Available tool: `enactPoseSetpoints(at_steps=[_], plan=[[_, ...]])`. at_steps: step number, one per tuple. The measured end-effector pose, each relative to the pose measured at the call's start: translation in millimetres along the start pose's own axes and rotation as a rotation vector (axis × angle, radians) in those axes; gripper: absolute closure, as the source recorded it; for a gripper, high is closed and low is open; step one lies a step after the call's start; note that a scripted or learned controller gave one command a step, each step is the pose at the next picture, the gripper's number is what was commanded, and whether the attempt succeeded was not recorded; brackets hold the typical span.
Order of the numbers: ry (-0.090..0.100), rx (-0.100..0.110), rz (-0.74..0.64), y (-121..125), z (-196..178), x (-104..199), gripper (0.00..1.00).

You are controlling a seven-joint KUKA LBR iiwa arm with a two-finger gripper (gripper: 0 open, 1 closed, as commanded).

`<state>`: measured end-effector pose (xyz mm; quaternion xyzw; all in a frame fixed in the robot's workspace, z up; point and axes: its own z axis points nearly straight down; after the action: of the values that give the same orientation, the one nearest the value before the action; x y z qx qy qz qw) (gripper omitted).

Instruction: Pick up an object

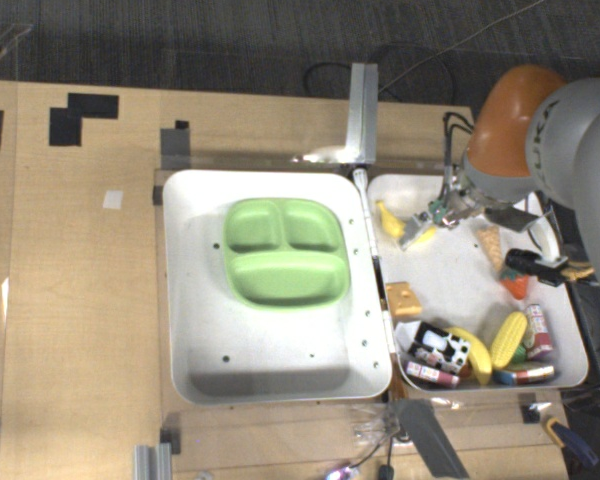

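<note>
gripper (420,230) low in right bin (450,278) beside banana (388,218) (finger state: cannot tell); nothing lifted, pick outstanding.

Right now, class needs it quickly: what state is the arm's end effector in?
End effector: low in the right bin, by a yellow piece; open or closed cannot be told.

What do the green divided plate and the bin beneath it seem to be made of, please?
The green divided plate looks like moulded plastic with a matte finish: uniform colour, soft rounded compartment edges, only dull highlights. The left white bin appears to be smooth plastic or painted metal; its faint sheen and rounded corners leave that open.
</note>
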<state>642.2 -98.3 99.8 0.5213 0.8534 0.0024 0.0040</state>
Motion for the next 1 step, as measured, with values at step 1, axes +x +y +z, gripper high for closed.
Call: enactPoseSetpoints(at_steps=[1], plan=[[-0.005, -0.007, -0.006, 2.8, -12.8, -0.2, 1.00]])
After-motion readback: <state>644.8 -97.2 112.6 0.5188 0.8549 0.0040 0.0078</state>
